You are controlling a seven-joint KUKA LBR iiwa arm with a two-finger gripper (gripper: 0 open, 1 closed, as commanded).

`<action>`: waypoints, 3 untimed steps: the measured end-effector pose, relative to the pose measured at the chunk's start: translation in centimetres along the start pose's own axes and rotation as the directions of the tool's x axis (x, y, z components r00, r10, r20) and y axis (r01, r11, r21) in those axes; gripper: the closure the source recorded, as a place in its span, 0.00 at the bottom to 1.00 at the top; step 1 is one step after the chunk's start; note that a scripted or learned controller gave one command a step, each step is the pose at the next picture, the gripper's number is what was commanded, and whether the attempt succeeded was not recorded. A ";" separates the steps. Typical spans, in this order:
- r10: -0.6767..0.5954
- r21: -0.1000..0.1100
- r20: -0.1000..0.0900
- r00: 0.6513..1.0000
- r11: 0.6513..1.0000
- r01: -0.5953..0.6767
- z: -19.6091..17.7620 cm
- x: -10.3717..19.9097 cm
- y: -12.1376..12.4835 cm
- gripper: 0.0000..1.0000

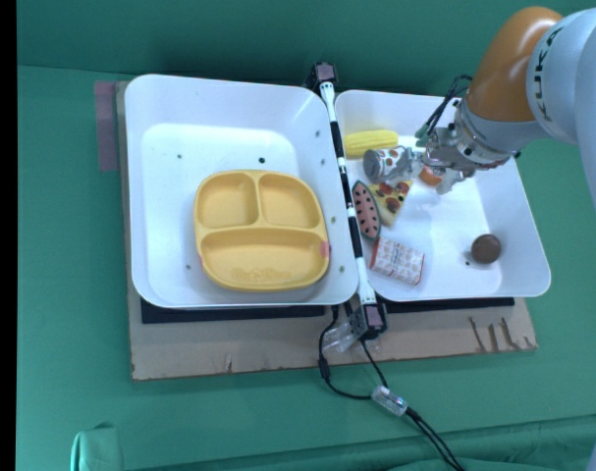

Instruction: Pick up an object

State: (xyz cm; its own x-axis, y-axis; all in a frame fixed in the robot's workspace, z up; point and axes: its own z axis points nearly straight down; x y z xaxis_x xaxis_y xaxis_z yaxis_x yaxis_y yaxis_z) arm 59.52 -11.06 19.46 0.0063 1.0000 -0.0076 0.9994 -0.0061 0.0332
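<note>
Cables (376, 381) trail off the bench front as the KUKA arm's gripper (437, 170) hangs low in the right bin (518, 214), nothing lifted.

How wide its claw stands cannot be told. Candidates wait beneath: a metal can (388, 162) just beside it, smooth toy corn (370, 141), flat pizza slice (391, 198), watermelon wedge (365, 210), printed packet (398, 261), brown round piece (486, 248). Left bin (170, 106) holds a yellow divided plate (261, 231).

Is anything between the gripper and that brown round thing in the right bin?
Nothing visible. The gripper is up by the can, and only bare bin floor lies between it and the brown round thing.
</note>
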 end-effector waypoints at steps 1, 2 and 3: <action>0.007 -0.016 0.000 1.000 1.000 -0.007 -1.6 -0.1 0.4 1.00; 0.007 -0.016 0.000 1.000 1.000 -0.007 -1.6 -0.1 0.4 0.00; 0.013 -0.029 0.003 1.000 0.999 -0.012 -3.2 -0.4 0.7 1.00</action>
State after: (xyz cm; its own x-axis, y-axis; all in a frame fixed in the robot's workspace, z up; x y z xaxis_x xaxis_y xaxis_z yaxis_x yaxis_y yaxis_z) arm 60.08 -11.40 22.67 0.0190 0.9998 -0.0102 0.9979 -0.0183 0.0625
